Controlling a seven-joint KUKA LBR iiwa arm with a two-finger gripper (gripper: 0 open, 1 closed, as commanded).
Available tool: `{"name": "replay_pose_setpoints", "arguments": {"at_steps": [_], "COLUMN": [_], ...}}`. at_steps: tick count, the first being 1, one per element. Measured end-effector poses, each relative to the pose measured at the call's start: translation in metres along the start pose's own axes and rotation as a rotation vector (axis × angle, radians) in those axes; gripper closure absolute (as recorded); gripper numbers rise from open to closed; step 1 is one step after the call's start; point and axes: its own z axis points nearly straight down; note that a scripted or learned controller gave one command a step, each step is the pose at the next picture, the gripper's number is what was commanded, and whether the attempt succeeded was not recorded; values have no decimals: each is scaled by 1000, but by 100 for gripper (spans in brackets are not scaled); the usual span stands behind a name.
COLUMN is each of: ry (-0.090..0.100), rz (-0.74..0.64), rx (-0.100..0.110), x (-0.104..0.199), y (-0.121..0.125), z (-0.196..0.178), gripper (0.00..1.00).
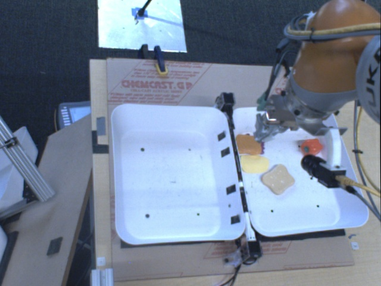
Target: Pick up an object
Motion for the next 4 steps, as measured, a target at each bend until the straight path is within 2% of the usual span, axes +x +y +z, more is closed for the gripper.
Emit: {"name": "replay_pose_setpoints", "arguments": {"at_steps": [1, 2, 3, 4], "ry": [1, 3, 4, -2], "rz": [2, 0, 4, 9], "rx": [-4, -5, -11, 0], "x": [66, 143, 192, 189], "y": [3, -47, -44, -44], "z": [-46, -107, -212, -206], "gripper": [100, 100, 100, 0]}}
